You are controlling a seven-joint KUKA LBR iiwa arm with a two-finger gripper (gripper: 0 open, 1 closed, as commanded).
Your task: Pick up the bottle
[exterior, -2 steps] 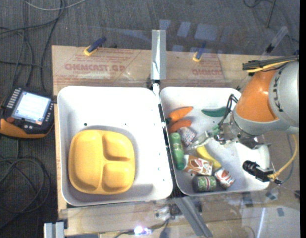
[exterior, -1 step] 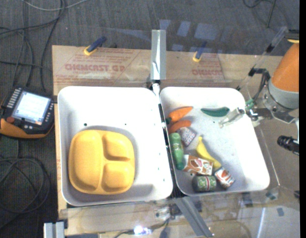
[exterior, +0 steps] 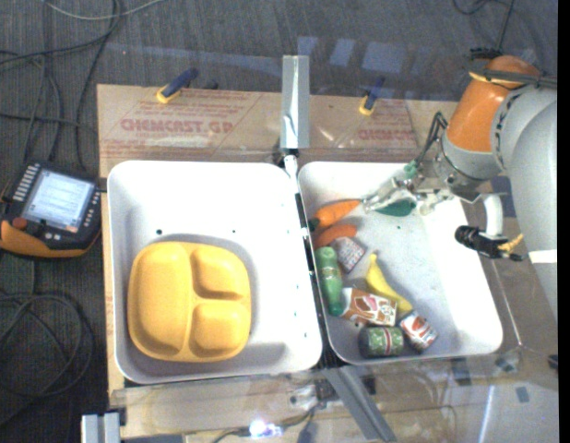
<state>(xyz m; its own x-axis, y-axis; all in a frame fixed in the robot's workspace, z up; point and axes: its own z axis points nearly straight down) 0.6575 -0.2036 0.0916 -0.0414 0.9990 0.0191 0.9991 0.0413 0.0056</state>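
Green bottle [exterior: 330, 280] lying on its side against the left wall of the right bin [exterior: 469, 289], just left of the banana [exterior: 385, 284], below the carrot [exterior: 338, 212]. Gripper [exterior: 396, 197] up near the bin's far edge, right of the carrot, well apart from the bottle; fingers spread, a teal shape between them, hold impossible to confirm. Probably light, stiff plastic, smooth and prone to rolling. Best taken across the mid-body, though cramped by wall and neighbours.
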